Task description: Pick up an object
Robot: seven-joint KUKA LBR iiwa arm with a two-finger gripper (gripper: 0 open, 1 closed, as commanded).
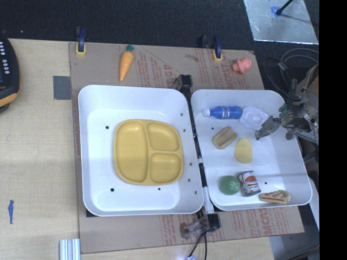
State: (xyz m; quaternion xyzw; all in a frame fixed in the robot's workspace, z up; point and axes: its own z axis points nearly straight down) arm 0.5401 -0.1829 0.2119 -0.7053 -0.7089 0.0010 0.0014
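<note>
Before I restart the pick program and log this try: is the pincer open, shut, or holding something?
Pincer: at the right bin's right edge, beside the clear plastic piece; open or shut cannot be told.

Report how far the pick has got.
Done: the gripper has reached the right bin's right edge, near the clear wrapper. In hand: nothing shows between its fingers. Left: the whole grasp and lift; the blue bottle, lemon, green ball and can all lie in the bin.
</note>
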